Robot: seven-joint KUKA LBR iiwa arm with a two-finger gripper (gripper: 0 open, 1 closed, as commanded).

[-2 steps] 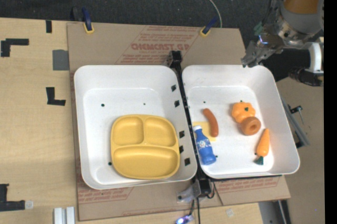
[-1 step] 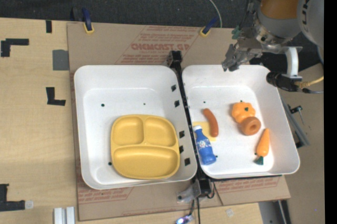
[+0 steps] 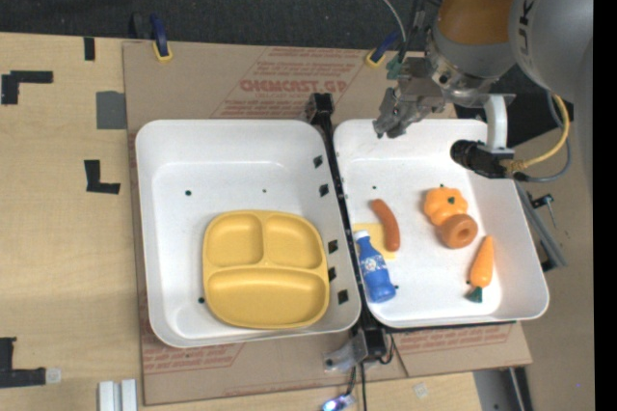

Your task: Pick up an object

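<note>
Nothing picked yet, whole task left: in the right bin (image 3: 511,303) at lower right of frame lie the blue bottle (image 3: 374,268), long axis near vertical in frame with cap end toward the top, the carrot (image 3: 481,264) with tip up and green end down, the sausage (image 3: 387,222) tilted top-left to bottom-right, plus the orange pumpkin (image 3: 442,203) and a donut-like ring (image 3: 458,231) touching it. Left bin (image 3: 164,158) holds the yellow divided plate (image 3: 265,269). Farther back, upper right, the gripper (image 3: 393,122) hangs over the right bin's back rim with nothing between its fingers, which look narrow.

bench (image 3: 58,206) — cardboard sheet (image 3: 280,81) | two white bins (image 3: 159,158) side by side
</note>
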